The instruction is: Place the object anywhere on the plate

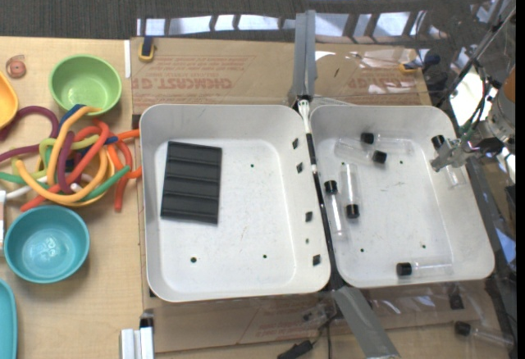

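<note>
Camera view: two shallow white bins sat side by side on the desk (74,316). The left bin (234,279) held a black ribbed plate (191,182) lying flat near its left wall. The right bin (459,255) held several clear plastic tubes with black caps (351,193), scattered and lying on their sides, well apart from the plate. The claw (454,154) hung at the right bin's far right rim; whether it was released or clenched could not be told.

Judgement: a tube looked light, stiff, smooth and prone to roll; a grip across mid-barrel seemed safest.

Left of the bins: a green bowl (85,84), a blue bowl (46,243), tangled coloured cords (74,161).
</note>
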